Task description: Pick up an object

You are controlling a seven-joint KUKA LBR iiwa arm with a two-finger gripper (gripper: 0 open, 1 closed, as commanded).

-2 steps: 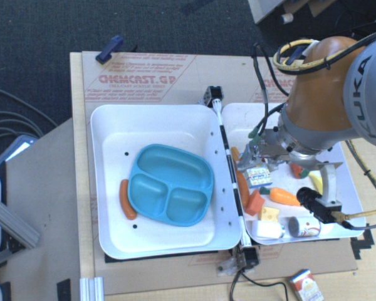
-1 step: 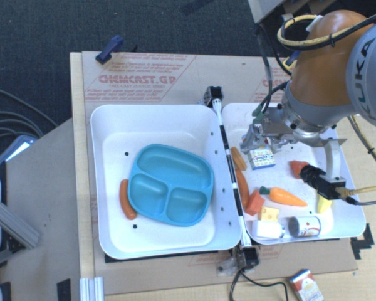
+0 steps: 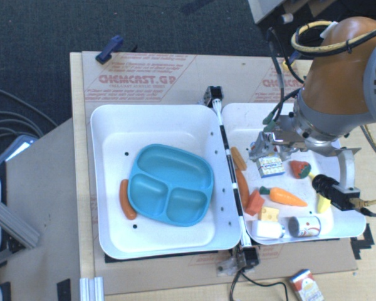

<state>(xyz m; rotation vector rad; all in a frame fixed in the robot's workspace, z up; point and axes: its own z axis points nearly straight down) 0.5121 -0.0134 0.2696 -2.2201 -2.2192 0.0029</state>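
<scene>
My gripper (image 3: 264, 148) hangs over the upper left part of the right bin (image 3: 250, 115), just above a small labelled box (image 3: 271, 166). Near it lie a red strawberry (image 3: 299, 168), a carrot (image 3: 287, 197) and an orange sausage (image 3: 238, 158) by the divider. Further forward are a longer red sausage (image 3: 244, 190), a red wedge (image 3: 255, 203), a yellow cheese piece (image 3: 269, 214), a white block (image 3: 266, 229), a small can (image 3: 304, 226) on its side and a yellow piece (image 3: 323, 203). Nothing shows between the gripper's tips.
The left bin (image 3: 106, 130) holds a blue divided plate (image 3: 170, 185) with an orange sausage (image 3: 127, 199) beside its left edge. A blue clip (image 3: 109, 49) lies on the cardboard at the back left. A small carton (image 3: 304, 285) lies on the bench in front of the right bin.
</scene>
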